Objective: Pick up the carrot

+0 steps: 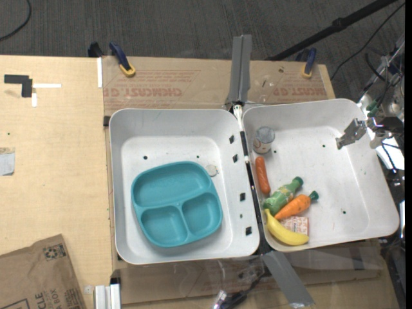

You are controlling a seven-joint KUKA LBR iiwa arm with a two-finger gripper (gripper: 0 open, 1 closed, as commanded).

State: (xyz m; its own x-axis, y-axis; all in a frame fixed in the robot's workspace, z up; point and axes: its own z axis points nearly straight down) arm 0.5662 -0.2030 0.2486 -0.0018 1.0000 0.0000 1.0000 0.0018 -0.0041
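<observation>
Fingers [351, 134]: up at the right bin's [335, 230] far right side; spread or pressed together, I cannot tell, nothing seen between them.
Carrot [295, 206]: well apart, lower left of them, touching green bottle [281, 195], above banana [285, 232].

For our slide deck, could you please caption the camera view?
Claw over the right bin; carrot lies among toy foods, teal tray left.

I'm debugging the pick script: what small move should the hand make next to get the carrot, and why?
Probably move the hand toward the bin's lower left and stop above the carrot. The hand sits near the right bin's upper right wall, well apart from the carrot, which lies between a green bottle and a banana.
</observation>
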